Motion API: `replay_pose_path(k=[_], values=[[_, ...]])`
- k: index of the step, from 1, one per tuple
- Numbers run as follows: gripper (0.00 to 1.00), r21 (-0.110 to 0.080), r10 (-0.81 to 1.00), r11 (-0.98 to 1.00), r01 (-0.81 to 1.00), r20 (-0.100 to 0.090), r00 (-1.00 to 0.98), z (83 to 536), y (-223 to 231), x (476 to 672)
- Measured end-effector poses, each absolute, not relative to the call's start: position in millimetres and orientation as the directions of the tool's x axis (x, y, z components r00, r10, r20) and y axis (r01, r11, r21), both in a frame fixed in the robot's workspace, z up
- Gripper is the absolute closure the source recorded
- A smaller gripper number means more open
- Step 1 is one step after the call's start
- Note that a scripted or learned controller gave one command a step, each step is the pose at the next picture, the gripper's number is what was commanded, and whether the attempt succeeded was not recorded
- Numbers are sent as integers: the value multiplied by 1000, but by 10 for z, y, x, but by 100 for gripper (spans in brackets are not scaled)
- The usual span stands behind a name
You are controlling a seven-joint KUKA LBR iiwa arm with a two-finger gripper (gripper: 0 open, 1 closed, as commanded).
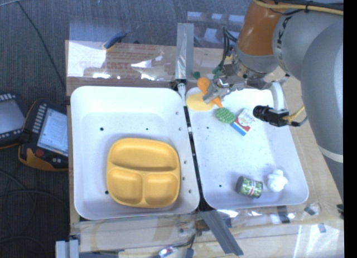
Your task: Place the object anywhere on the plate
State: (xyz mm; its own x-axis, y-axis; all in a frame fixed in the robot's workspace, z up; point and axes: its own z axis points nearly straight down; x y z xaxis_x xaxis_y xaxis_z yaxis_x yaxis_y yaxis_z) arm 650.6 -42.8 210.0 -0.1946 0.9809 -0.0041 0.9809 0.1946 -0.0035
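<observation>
Two white bins stand side by side in front of you, and I take the yellow plate (144,171) as the landmark for all places. It is a plate with three compartments and it lies flat in the left bin (89,112), toward the near side. The arm (312,39) comes in from the right, above and to the right of the plate; its grey body bends down and the orange band (262,20) sits just above the wrist. The wrist points downward over the far left corner of the right bin (290,162), so the gripper (215,87) hangs up and to the right of the plate, close to the wall between the bins. At the gripper you see a small orange object (204,84), but whether the fingers are closed on it or open you cannot tell from this view. A pale yellow flat piece (196,102) lies just below the gripper. Further right of the plate lie a green knobby object (224,115) and a small white, red and blue packet (242,123). To the right of the plate's near edge, a green can (249,186) lies on its side, with a white lump (276,180) just beside it.
</observation>
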Motion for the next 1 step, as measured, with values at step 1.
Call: replay_pose_path(k=[1], values=[[0,-3,981,195,981,-4,-195,2103,-429,6507]])
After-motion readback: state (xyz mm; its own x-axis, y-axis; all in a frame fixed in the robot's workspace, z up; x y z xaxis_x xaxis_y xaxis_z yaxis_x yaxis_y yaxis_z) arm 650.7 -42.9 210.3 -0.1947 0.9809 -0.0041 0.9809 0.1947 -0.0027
